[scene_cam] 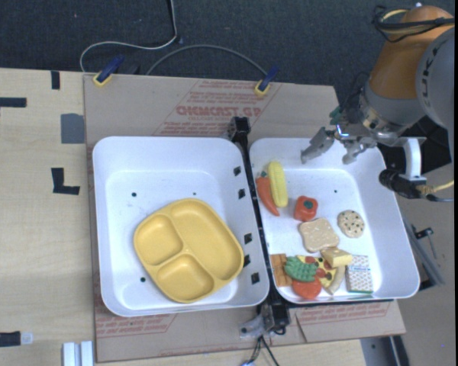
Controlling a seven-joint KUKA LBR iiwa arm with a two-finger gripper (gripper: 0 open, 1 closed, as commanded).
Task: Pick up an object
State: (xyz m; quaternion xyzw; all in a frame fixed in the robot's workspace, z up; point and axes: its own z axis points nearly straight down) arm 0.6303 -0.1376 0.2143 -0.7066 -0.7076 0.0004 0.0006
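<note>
A yellow tray (pixel 187 248) with three compartments lay tilted in the left bin (pixel 114 166), taking up its lower middle. The two white bins sat side by side on a sheet of brown cardboard (pixel 206 105) printed with red lettering, the right bin (pixel 389 212) touching the left along a black seam. Two clamps with yellow and blue handles (pixel 105 75) (pixel 266 81) gripped the cardboard's far edge. A thin cable (pixel 168 21) curved across the dark floor (pixel 252 14) beyond. The pale wooden desk (pixel 30 227) carried black tape marks (pixel 61 183) on its left side.
</note>
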